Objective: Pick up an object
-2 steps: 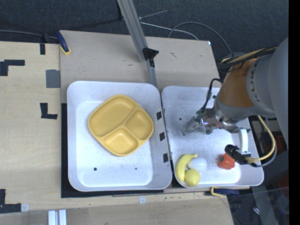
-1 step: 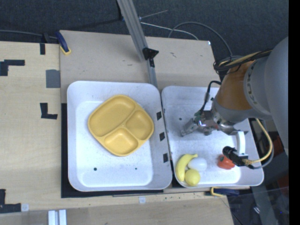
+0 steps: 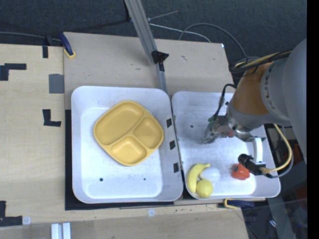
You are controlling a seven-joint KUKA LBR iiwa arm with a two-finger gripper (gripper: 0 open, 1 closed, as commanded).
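My gripper (image 3: 211,134) hangs low over the middle of the right bin (image 3: 192,108), its fingers pointing down and to the left. Nothing shows between them. A yellow banana (image 3: 196,173) lies at the bin's front left corner, with a white egg-shaped object (image 3: 210,174) and a yellow lemon (image 3: 205,187) touching it. A small red object (image 3: 240,172) sits at the front right, below the gripper. All of these lie apart from the gripper.
A yellow three-compartment plate (image 3: 128,132) lies in the left bin (image 3: 82,148). A grey metal bar (image 3: 144,31) slants in from the top toward the divide between the bins. Black cables (image 3: 256,166) trail from the wrist over the right bin's right side.
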